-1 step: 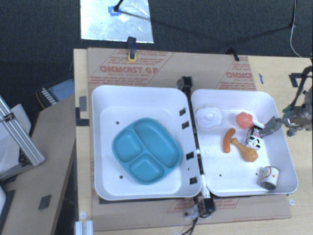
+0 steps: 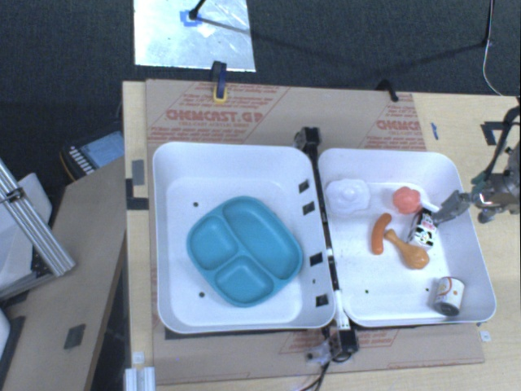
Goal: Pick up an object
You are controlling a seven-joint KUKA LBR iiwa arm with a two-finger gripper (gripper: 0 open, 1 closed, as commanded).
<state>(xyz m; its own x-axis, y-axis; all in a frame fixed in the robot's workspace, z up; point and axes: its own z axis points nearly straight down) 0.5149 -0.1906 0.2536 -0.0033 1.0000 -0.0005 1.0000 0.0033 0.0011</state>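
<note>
Nearest my camera, at the front of the right bin (image 2: pixel 468 300), a small silvery can (image 2: pixel 447 294) lies on its side, well apart from the rest. My target, as I judge it, is the black-and-white patterned piece (image 2: pixel 422 229), a small boxy thing with dark blotches on white, sitting near the right wall of that bin. It is too small for me to name with any confidence. The tool (image 2: pixel 446 208) comes in low from the right, its grey tip just beside or touching the top of that piece; I cannot tell whether its fingers are spread or closed, and I see nothing clearly held between them.

I would say the approach or the closing of the grasp is the step in hand, with no lift yet: the piece looks to be resting on the bin floor. The next move calls for a firm close around the piece, then a straight rise, taking care not to drag the neighbours along.

Those neighbours crowd it. A pink-red ball (image 2: pixel 407 199) sits just above and left of it, a tan drumstick-shaped toy (image 2: pixel 406 249) lies just below left, and an orange sausage shape (image 2: pixel 379 233) lies beside that. Further left, a pale whitish lump (image 2: pixel 348 194) rests near the divider.

Beyond, the left bin (image 2: pixel 175 169) holds a teal compartment plate (image 2: pixel 242 251), and both bins sit on brown printed board over the surface (image 2: pixel 98 243).
</note>
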